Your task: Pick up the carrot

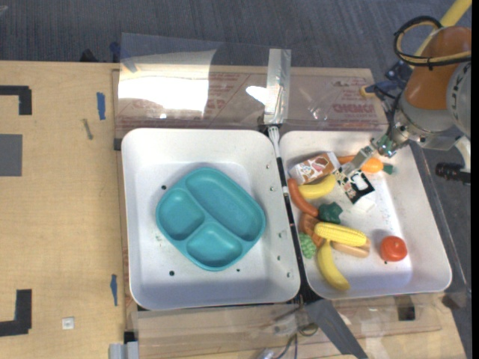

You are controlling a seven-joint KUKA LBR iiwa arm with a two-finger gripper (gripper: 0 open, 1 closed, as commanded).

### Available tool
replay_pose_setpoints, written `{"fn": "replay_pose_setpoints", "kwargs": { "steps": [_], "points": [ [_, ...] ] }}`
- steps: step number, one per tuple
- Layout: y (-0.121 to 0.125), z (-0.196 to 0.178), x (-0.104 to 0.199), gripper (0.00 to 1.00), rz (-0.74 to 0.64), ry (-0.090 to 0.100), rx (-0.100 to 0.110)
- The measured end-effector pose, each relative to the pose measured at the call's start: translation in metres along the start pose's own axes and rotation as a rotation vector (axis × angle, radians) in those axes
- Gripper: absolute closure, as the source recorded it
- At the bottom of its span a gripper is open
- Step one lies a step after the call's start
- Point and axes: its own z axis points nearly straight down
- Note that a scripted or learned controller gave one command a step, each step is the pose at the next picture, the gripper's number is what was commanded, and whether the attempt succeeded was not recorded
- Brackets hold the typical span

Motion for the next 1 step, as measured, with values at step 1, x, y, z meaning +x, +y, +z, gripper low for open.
{"fn": "replay_pose_setpoints", "kwargs": {
  "steps": [1],
  "points": [
    [0.0006,0.0004,-0.0052,0.00,0.136,0.012,-0.008]
  ]
}}
